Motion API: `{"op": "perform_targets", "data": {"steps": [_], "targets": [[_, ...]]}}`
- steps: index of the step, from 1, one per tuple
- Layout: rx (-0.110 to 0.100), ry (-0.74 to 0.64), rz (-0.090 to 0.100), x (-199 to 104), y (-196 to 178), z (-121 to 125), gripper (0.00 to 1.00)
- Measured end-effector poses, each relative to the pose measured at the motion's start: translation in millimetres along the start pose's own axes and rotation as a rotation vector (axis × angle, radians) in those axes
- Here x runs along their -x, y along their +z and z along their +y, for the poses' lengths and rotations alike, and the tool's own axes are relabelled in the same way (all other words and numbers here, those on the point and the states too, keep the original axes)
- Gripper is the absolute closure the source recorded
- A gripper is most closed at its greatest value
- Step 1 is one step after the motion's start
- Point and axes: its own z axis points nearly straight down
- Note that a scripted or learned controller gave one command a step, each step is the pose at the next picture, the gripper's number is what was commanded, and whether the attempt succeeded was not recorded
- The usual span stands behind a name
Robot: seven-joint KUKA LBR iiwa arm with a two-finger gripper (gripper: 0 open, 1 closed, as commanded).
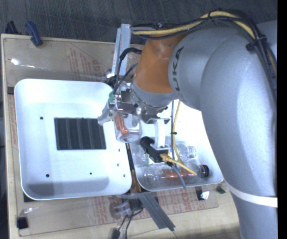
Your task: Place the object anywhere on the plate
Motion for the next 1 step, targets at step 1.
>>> {"op": "perform_targets", "data": {"steps": [1], "targets": [[0.000, 0.001, 0.000, 0.4, -0.1, 0.1, 0.00]]}}
